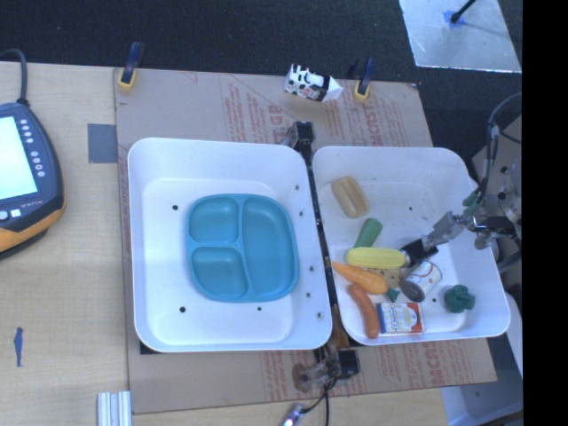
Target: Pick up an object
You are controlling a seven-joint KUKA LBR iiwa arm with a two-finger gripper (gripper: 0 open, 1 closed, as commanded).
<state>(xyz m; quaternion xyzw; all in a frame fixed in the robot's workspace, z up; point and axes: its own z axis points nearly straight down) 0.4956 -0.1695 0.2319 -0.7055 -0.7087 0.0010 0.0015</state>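
At far left on the bench lies a handheld control pendant [22, 171] with a lit screen. Next comes the left bin [146, 238], which holds one item — a blue divided plate [241, 247] with three compartments, lying flat near the centre. A small black-and-white cow toy [311, 83] sits on the cardboard beyond the bins, outside both.

The right bin [390, 160] carries the loose objects. A tan bread-like piece [350, 196] lies toward the far side. Below it a green vegetable [368, 232] stands apart, then a yellow corn cob [376, 257], with an orange carrot [359, 277] just beside it and a reddish sausage [365, 309] at the near edge. A small printed carton [402, 317] lies flat beside the sausage; a round can [423, 275] sits above it, and a dark green piece [458, 298] rests near the right wall.

The gripper [414, 254] reaches in low, its dark tip touching the corn cob's right end — whether it is parted or closed cannot be told
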